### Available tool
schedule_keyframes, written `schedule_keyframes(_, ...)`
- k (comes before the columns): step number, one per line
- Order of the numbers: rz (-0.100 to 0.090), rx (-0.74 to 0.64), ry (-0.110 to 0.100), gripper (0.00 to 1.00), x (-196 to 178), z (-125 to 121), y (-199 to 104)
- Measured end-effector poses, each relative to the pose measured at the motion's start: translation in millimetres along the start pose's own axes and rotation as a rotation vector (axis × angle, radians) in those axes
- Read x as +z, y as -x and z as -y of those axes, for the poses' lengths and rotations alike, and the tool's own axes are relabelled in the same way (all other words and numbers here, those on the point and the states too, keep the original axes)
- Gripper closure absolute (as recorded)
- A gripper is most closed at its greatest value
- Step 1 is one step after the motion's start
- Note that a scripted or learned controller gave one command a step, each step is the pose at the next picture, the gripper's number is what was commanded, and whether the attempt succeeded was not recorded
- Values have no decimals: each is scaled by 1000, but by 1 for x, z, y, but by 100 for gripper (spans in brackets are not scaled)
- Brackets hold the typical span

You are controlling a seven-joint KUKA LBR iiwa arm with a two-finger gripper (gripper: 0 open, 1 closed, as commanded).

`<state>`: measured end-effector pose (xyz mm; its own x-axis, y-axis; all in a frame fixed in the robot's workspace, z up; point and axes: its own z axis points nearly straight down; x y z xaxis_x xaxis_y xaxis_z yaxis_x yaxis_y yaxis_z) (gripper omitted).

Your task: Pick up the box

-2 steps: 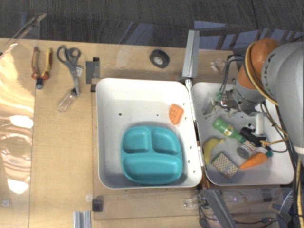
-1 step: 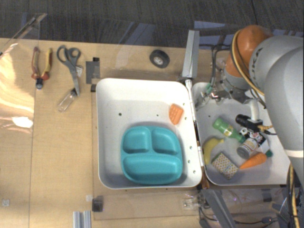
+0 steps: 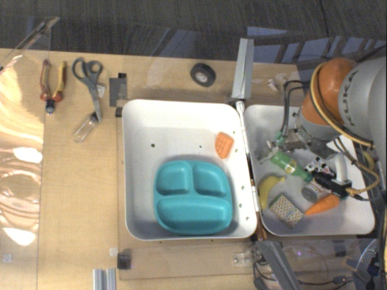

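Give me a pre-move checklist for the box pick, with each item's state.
1. Box in view: ok, it lies at the right bin's front, top face exposed.
2. Gripper over the box: not ok, it sits further back, above the green bottle.
3. Box held: not ok, it rests on the bin floor.
4. Room around the box: not ok, the banana and carrot crowd it.
5. Finger opening: cannot tell.
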<state>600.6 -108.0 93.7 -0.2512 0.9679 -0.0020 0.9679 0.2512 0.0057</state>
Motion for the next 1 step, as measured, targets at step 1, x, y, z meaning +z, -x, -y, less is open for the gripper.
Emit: schedule_keyframes(1, 0, -27, -1, 0, 5, -61, 6)
